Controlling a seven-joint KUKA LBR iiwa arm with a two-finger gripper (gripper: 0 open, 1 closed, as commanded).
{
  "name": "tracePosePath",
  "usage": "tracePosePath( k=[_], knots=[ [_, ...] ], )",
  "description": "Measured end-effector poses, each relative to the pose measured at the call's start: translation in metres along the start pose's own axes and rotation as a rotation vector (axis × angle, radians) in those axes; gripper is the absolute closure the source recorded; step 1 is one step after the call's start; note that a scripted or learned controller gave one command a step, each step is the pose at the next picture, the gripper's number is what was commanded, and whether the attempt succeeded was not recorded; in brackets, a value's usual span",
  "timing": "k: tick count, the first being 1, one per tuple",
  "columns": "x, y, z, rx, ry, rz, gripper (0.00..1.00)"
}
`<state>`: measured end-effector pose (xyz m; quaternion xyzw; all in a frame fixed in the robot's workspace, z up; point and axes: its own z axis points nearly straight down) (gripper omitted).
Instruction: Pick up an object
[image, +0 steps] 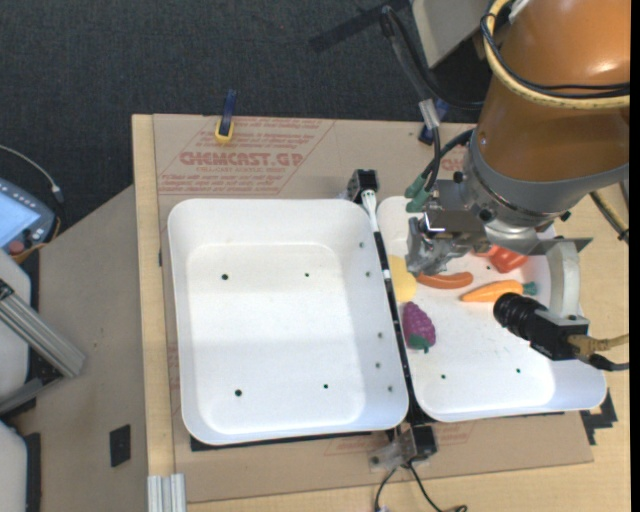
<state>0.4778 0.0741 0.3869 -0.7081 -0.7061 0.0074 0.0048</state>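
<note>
In the right bin (500, 395) lie small toy foods; a yellow piece (402, 279) sits against the left wall; a purple bunch of grapes (418, 325) with a green leaf lies just below it; a thin orange-red chilli (443, 281), a carrot (490, 291) and a red-orange piece (505, 258) lie near the middle.

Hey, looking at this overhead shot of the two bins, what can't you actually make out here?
- Gripper fingers: the wrist and cabling crowd them, so open or shut is unclear.
- Red-orange object: partly covered by the arm, shape unreadable.
- Yellow object: tucked against the right bin's left wall beside the gripper, identity unclear.
- Right bin's far corner: hidden under the arm.
- Purple object: too small to identify.
</note>
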Motion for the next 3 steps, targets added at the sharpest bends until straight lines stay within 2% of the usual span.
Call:
tracePosePath(
  k=[1,2,3],
  knots=[
    [0.032,0.04,-0.114,-0.032,0.007,-0.006,1.0],
    [0.031,0.038,-0.119,-0.023,0.004,-0.004,1.0],
    [0.077,0.089,-0.151,-0.025,0.006,-0.007,1.0]
  ],
)
